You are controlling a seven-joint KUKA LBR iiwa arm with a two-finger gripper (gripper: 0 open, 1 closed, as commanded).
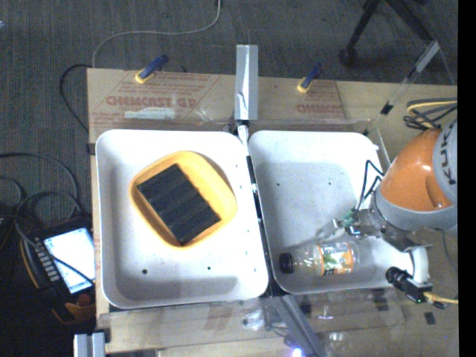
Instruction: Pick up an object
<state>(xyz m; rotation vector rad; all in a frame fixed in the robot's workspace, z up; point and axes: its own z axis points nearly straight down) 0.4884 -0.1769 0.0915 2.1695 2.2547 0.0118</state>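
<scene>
The grey arm with its orange band (pixel 422 175) leans in from the right, its bulk hanging over the far right side of the right-hand shallow white bin (pixel 297 155). Beside that bin, touching along the middle divider, sits the left-hand shallow white bin (pixel 111 274), and in it rests a yellow plastic dish with a ribbed black insert (pixel 182 197), lying flat and a little skewed.

In the right bin, near the front wall, a small clear plastic bottle with an orange label and a dark cap (pixel 321 259) lies on its side, cap pointing toward the divider. That bottle looks like the thing to be lifted, being the only loose item on the arm's side.

The two-finger gripper (pixel 355 224) is down at the bottle's base end, just above and to the right of it. From here I can't tell whether it is spread or pressed together, and I can't see the bottle between anything, so I wouldn't call it held.

My guess is the arm is in the approach, settling onto the bottle. What comes next wants a grasp centred across the bottle's round body rather than its end, since a smooth bottle lying down may roll or squirt sideways when pinched off-centre.
</scene>
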